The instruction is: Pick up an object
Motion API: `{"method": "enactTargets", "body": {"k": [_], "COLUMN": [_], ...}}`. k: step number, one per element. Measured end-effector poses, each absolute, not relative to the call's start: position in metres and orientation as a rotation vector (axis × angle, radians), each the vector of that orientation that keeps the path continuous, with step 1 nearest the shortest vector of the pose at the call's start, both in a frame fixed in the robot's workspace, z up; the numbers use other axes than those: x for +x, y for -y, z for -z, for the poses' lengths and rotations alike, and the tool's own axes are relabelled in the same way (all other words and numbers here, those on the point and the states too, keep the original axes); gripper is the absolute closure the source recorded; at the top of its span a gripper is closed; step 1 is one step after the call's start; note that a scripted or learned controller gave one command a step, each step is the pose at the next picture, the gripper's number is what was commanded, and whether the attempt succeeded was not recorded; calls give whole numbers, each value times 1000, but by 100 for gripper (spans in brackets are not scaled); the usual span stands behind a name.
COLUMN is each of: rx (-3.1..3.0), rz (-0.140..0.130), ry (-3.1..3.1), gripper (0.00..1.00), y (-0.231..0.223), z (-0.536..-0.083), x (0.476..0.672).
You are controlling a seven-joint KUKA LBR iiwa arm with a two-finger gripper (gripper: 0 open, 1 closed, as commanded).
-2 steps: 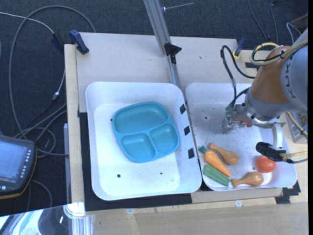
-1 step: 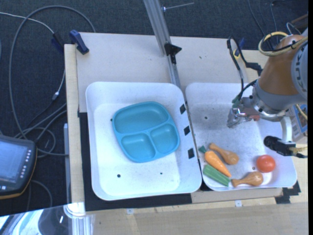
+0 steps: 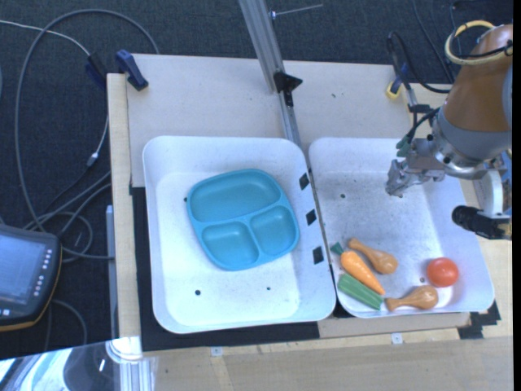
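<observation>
gripper (image 3: 396, 182): over right bin (image 3: 456, 218), fingers unclear, can't tell if parted
carrot (image 3: 361, 271): long axis diagonal, tip lower-right, probably
tray (image 3: 242, 217): left bin (image 3: 163, 218)

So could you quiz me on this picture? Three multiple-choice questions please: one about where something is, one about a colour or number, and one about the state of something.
1. Where do the toy foods lie?
A. In the right bin's near corner
B. On the blue tray
C. On the floor

2. What colour is the divided tray in the left bin?
A. Red
B. Blue
C. Yellow

3. What is the gripper doing?
A. Lifting the tomato
B. Resting on the blue tray
C. Hanging over the right bin's far part, apart from the food

Answers:
1 A: the carrot, green vegetable, tomato and two drumsticks cluster in the right bin.
2 B: it is plainly light blue.
3 C: bare bin floor separates it from the food.
</observation>
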State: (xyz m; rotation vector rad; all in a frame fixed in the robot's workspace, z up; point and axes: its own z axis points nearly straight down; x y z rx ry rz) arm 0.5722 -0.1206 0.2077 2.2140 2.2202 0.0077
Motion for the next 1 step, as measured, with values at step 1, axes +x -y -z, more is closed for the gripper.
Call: {"method": "enactTargets", "body": {"k": [1], "rx": [2215], "rz": [-7], "ry": [-2220], "gripper": [100], "y": [117], "z": [-254], "x": [580]}}
